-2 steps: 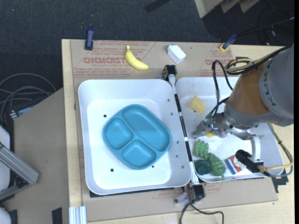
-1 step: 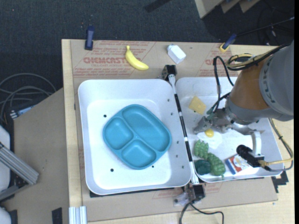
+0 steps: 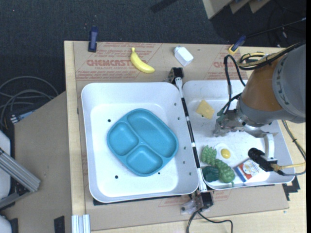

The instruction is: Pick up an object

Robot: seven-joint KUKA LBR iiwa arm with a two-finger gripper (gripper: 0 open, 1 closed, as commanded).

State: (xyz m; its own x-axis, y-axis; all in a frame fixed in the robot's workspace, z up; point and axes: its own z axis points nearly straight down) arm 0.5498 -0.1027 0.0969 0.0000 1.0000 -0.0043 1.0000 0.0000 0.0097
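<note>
**A:** Where are your jaws (image 3: 222,126) sitting?

**B:** They are hanging low in the right bin (image 3: 192,89), near its middle. You are seeing the grey arm (image 3: 272,89) covering the bin's right side. Whether the jaws are apart or together, I cannot tell.

**A:** And the things to pick?

**B:** A yellow wedge (image 3: 205,109) is lying toward the bin's far left corner, apart from the jaws. A fried egg toy (image 3: 225,153) is lying just nearside of them, with green pieces (image 3: 216,165) crowding the near left corner.

**A:** The left bin (image 3: 92,93)?

**B:** It is carrying a blue divided plate (image 3: 141,141). A banana (image 3: 140,62) is resting on the surface's far edge.
</note>
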